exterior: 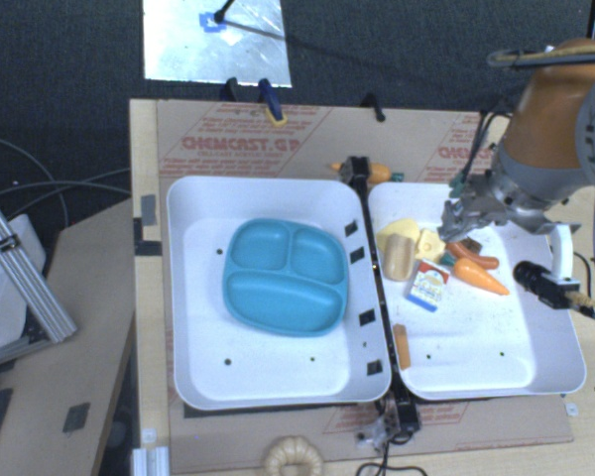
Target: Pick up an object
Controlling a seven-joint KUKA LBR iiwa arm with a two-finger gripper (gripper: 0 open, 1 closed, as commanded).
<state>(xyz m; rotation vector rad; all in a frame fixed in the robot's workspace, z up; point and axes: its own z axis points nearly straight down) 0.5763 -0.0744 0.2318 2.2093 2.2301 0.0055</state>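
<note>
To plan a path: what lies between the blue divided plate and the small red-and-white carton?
In the camera view, between blue divided plate and small red-and-white carton: the bins' black-clipped shared rim and a tan cylindrical block.

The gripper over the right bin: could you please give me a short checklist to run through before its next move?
1. Gripper is above the right bin: ok.
2. An object lies close below it: ok, the yellow cheese wedge and orange carrot are right there.
3. Target stands apart from its neighbours: not ok, cheese, carrot, bread roll and small carton are crowded together.
4. An object is already held: cannot tell.
5. Left bin items are out of the way: ok, the blue divided plate sits well apart.
</note>
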